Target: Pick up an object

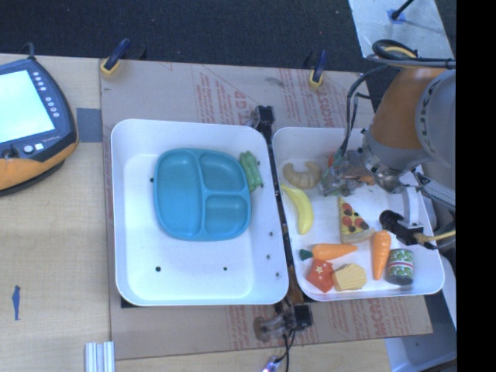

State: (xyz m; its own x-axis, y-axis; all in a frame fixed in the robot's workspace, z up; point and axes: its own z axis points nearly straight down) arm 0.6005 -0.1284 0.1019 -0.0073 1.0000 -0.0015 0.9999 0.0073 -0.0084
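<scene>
- A control tablet point(27, 122) with an orange casing lies at the far left of the bench.
- Two blue clamps point(115, 57) point(316, 67) grip the cardboard sheet's point(201, 95) far edge.
- Black carpet point(194, 10) lies beyond.

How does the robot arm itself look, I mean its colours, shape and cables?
The grey KUKA arm has a thick, rounded body with a broad orange band above the wrist. Thin black cables loop beside it. Its lower end is dark metal; the two-finger gripper there looks small and dark, its details blurred.
</scene>
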